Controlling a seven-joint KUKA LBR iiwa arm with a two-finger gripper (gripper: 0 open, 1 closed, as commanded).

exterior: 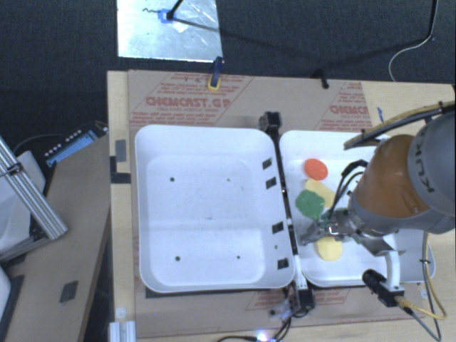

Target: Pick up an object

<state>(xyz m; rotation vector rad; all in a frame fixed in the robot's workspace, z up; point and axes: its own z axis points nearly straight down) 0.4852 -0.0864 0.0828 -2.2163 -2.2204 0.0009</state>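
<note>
The right bin (299, 148) holds an orange round object (315, 168), a pale yellow object (322, 189), a green object (310, 204) and a yellow round object (329, 249). My gripper (318, 230) hangs low over the bin's left part, between the green object and the yellow round one. Its metal tips sit just above and left of the yellow round object. The arm's orange band (388, 180) covers the bin's right side.
The left bin (153, 148) lies beside the right one, split from it by a ridge with black clips (276, 184). Cables (399, 301) run along the bench's front right. A foil sheet (169, 18) lies beyond the bench.
</note>
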